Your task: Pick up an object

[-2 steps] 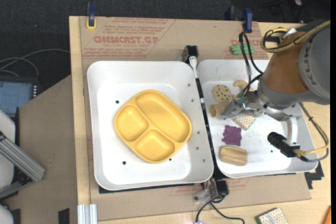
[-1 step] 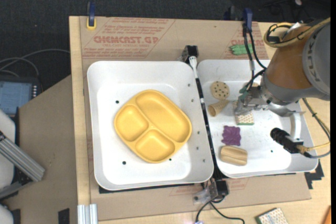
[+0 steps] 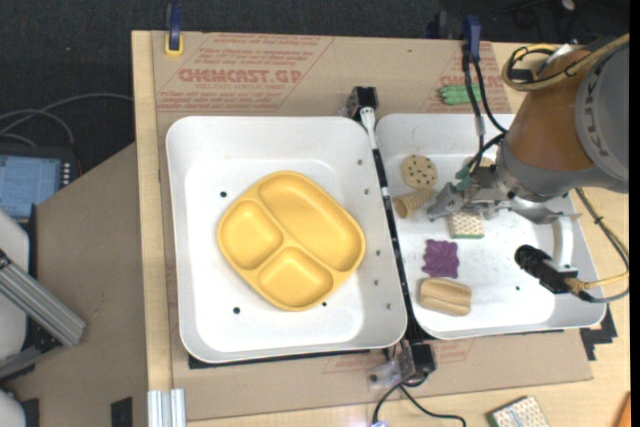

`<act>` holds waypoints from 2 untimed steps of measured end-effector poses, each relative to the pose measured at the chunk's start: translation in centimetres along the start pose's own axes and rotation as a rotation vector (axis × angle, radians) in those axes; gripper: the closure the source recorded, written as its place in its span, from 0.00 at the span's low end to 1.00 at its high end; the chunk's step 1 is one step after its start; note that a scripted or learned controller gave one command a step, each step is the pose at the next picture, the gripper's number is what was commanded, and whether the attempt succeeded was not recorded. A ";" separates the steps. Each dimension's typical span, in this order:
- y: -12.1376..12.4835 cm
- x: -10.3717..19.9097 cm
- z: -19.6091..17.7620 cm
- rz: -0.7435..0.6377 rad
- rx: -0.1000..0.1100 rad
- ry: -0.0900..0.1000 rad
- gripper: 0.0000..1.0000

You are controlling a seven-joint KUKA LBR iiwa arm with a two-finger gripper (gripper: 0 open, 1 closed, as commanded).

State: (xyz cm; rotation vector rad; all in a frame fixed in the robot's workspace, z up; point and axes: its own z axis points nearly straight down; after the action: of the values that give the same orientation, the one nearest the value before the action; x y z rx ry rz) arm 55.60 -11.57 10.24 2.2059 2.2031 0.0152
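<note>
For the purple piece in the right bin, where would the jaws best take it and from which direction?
Probably from straight above, closing across the middle of the purple piece. It lies flat and low on the right bin floor, with bare floor on its left and right sides. The bread roll sits close below it, so closing left to right looks safer.

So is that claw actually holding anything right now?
It cannot be told. The claw is low in the right bin, just above a small pale block.

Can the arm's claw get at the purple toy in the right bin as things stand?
Probably yes: the bumpy purple toy lies uncovered, apart from the tan bread-like block below it, with the claw close above.
</note>
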 end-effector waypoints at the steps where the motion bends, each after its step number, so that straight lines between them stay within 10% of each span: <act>1: 4.2 2.0 1.3 -0.002 0.013 0.002 0.00; 2: 3.2 -3.4 1.8 0.004 0.022 0.005 0.00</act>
State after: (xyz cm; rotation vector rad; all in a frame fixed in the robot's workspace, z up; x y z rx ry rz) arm 58.84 -14.97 8.53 2.2236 2.2127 -0.0029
